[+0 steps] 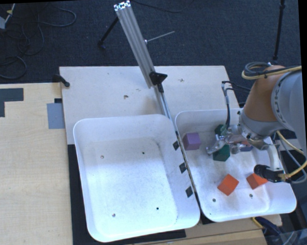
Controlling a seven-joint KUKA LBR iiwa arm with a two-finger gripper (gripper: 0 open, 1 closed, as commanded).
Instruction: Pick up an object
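The right bin (283, 203) holds a purple cube (191, 140) near its left wall. A dark green block (222, 153) lies in its middle, and an orange cube (228, 184) and a smaller orange block (256, 181) lie toward the front. My gripper (216, 146) reaches in from the right and sits low in the bin, right against the green block's upper left side. Its metal tip partly covers that block, so I cannot tell whether the block is gripped.
The left bin (87, 149) stands beside the right one, with black clips (181, 167) along the shared wall. A slanted aluminium bar (138, 48) rises behind the bins. Cables (281, 173) hang by the arm at the right bin's far side.
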